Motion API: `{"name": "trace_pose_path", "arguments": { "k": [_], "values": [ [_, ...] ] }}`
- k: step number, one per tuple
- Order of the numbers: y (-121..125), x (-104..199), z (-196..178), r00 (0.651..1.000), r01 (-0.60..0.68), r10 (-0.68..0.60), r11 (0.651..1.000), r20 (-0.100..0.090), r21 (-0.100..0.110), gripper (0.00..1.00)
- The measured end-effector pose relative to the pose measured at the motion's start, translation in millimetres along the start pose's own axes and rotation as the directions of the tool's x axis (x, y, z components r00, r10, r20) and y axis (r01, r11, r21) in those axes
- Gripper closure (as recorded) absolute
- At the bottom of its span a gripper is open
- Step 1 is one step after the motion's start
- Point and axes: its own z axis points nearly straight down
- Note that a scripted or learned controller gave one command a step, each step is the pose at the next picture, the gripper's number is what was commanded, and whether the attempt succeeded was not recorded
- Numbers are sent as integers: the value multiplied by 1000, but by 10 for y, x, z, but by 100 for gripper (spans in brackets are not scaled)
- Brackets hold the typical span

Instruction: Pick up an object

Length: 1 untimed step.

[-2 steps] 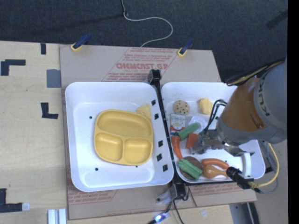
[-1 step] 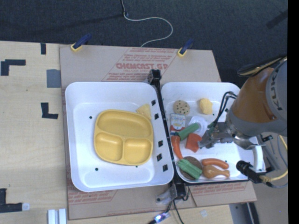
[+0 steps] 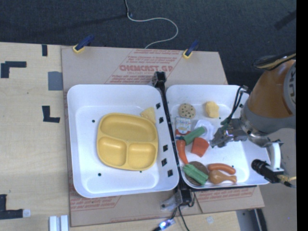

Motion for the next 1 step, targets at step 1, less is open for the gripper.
{"name": "trace_pose_path", "arguments": {
  "k": [1],
  "values": [
    [8,3,-453,1000,1,-1,1000,0,-2,100]
  ]
}}
